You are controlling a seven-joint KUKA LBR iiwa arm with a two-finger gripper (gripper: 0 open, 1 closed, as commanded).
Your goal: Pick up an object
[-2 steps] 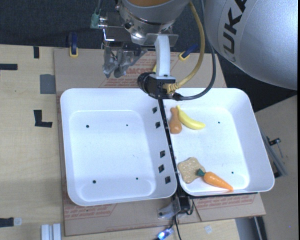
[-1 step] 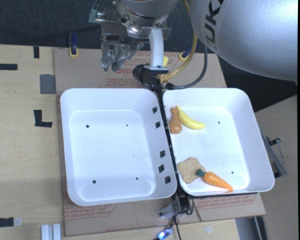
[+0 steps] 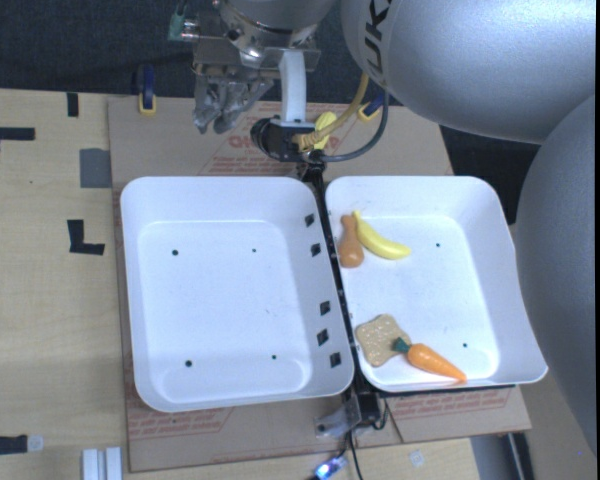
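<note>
Gripper point(image 3: 220, 118) raised beyond bins' far edge, nothing between fingers; opening width indeterminate. Banana point(image 3: 383, 242), drumstick point(image 3: 350, 243), cracker point(image 3: 378, 337), carrot point(image 3: 430, 360) well apart, nearer and rightward, in right bin point(image 3: 480, 268).

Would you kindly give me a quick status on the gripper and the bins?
Gripper up behind the left bin, nothing between its fingers. Banana, drumstick, cracker, carrot lying in the right bin. Nothing blocking them.
</note>
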